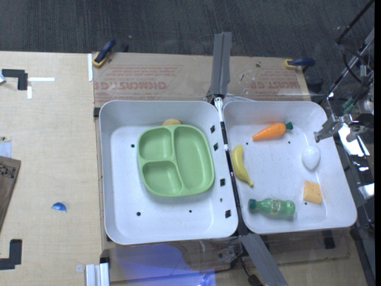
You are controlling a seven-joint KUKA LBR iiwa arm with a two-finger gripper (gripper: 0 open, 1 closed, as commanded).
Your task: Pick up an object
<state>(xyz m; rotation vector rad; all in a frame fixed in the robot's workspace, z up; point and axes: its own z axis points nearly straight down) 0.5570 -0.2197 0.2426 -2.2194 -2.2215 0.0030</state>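
Beside the right white bin (pixel 342 216), holding an orange carrot (pixel 271 131), yellow banana (pixel 239 164) and green bottle (pixel 272 207), the gripper (pixel 340 124) hangs, jaws' state indiscernible.

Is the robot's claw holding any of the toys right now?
No. The gripper is at the right bin's far right rim with nothing between its fingers. The nearest toy, the white egg, lies loose in the bin.

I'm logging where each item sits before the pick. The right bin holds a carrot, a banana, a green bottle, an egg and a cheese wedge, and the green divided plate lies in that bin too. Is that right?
Not quite. The camera view shows the green divided plate in the left bin, not the right bin. The carrot, banana, green bottle, egg and cheese wedge do lie in the right bin.
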